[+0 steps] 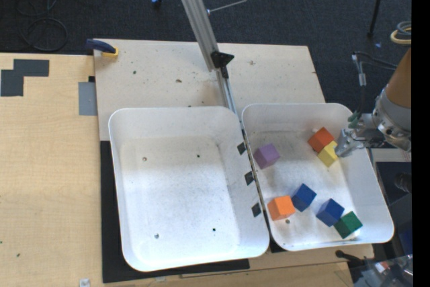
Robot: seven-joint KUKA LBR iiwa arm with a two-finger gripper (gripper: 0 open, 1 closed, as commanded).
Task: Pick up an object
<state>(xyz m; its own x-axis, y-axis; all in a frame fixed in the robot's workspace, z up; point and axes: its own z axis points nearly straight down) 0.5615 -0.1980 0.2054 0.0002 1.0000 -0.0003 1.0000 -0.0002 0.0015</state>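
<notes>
On my far left lies the pale wooden bench top, with a few grey patches on it. A small blue and yellow clamp sits at the back corner of the board behind the bins. Next comes the left bin, its white floor speckled with dark dots. A grey metal post leans up from the back of the board, just behind the seam where the two bins meet.

The right bin holds all the blocks. The purple block lies nearest the seam. Below it, an orange block touches a blue block. Further right, a second blue block sits against a green block in the near right corner. Up near the right wall, another orange block rests touching a yellow block.

My pincer comes in over the bin's right wall, its tip just beside the yellow block. I cannot tell whether it is spread or closed, nor whether it grips anything.
</notes>
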